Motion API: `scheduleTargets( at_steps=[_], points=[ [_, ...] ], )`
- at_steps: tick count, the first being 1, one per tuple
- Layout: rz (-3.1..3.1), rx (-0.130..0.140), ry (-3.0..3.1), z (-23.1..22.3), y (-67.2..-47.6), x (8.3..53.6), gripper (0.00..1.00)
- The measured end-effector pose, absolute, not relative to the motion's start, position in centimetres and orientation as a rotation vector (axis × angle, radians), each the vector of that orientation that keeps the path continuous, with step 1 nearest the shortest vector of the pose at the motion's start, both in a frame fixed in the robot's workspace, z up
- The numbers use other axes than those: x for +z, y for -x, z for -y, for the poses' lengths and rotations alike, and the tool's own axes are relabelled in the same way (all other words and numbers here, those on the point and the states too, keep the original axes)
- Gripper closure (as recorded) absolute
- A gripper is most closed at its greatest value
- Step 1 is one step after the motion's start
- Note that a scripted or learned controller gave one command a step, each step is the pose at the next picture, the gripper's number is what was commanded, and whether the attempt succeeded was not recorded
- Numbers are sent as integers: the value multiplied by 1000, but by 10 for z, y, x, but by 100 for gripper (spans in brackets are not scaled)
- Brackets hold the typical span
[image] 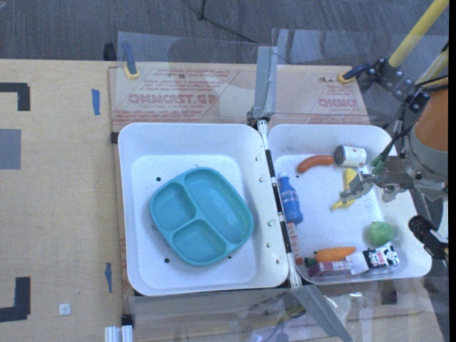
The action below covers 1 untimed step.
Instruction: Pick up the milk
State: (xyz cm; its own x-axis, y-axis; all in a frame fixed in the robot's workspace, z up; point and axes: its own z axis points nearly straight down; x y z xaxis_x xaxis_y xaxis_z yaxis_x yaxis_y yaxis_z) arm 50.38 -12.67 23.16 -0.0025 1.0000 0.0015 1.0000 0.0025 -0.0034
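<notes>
- Pale wood makes the bench (50, 212), with black and blue tape marks on it. Grey carpet lies past it.
- The left bin (135, 262) holds a teal tray (201, 214).
- The milk (381, 257), a small black-and-white carton, lies in the right bin (313, 137), at its near right corner.
- The gripper (363, 182) hangs over a yellow thing (347, 191). I cannot tell its grip.

Teal tray (201, 216) in left bin (135, 191); blue bottle (289, 199) right.
</notes>
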Motion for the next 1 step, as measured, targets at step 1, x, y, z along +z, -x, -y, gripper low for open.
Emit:
scheduleTargets(
  at_steps=[1],
  points=[
    [2429, -1, 1992, 166, -483, 131, 0]
  ],
)
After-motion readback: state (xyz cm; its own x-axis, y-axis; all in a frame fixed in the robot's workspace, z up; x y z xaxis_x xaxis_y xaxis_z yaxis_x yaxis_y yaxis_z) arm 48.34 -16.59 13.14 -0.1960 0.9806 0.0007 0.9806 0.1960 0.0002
